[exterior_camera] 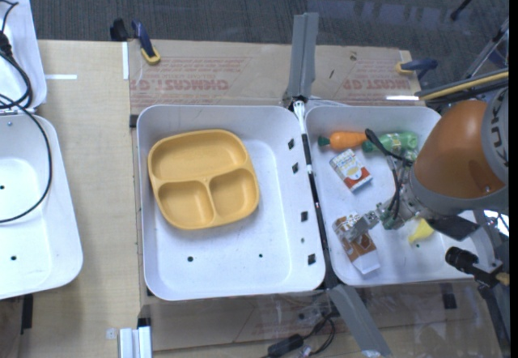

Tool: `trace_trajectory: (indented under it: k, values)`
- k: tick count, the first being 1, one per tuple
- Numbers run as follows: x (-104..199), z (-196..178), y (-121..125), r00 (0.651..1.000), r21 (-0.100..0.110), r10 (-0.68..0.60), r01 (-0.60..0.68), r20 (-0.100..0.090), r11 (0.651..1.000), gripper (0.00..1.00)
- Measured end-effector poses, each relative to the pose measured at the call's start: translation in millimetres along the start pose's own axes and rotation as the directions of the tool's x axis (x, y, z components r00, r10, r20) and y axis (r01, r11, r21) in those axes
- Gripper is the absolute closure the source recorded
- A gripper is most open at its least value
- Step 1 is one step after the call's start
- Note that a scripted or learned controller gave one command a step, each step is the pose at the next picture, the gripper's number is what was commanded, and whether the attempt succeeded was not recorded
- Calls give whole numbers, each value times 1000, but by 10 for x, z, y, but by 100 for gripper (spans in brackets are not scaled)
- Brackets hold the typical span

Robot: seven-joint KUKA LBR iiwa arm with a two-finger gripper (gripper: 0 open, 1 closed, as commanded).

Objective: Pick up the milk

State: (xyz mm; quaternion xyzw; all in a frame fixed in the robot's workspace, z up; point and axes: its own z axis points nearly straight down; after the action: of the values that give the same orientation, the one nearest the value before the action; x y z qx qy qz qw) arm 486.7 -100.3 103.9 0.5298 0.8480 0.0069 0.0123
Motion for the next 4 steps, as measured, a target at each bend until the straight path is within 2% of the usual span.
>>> trace_trajectory:
  k: [1, 2, 3, 4]
  values:
    - [0, -6, 26, 988, -5, -152, 152, 7, 988, 0]
    - [-11, 1, -3, 999, -1, -48, 48, -3, 999, 0]
    - [0, -3, 12, 995, -3, -99, 99, 3, 995, 0]
    - [4, 0, 4, 998, -1, -59, 59, 2, 998, 0]
